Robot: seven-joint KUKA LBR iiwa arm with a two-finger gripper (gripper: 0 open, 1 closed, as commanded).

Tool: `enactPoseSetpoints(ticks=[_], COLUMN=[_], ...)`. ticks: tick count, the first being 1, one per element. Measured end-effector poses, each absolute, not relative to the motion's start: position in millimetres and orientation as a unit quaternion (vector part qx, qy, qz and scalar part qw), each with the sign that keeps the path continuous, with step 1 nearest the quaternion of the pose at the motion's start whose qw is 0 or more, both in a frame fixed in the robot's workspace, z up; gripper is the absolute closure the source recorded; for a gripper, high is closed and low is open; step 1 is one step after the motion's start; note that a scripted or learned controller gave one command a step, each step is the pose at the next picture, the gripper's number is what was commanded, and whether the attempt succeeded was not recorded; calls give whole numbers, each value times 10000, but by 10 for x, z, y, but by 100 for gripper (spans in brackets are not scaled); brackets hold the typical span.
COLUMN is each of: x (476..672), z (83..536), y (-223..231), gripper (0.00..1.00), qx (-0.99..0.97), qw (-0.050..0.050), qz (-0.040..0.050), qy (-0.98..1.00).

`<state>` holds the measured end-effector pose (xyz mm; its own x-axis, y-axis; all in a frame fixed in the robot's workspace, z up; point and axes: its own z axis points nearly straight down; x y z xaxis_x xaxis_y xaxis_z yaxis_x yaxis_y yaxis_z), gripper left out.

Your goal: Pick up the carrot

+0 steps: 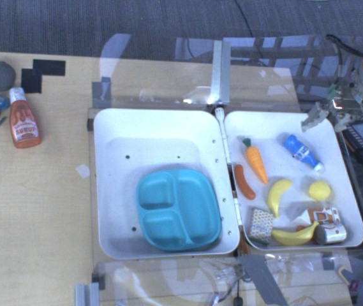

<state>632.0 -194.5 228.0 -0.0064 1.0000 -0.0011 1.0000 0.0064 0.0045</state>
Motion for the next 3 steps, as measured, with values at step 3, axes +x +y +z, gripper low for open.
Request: enactPoseSetpoints(ticks=[3], x=[6714], z=[1250], y=[-942], gripper=[0], qx=[6677], qw=[39], qz=[30], qy=[7444])
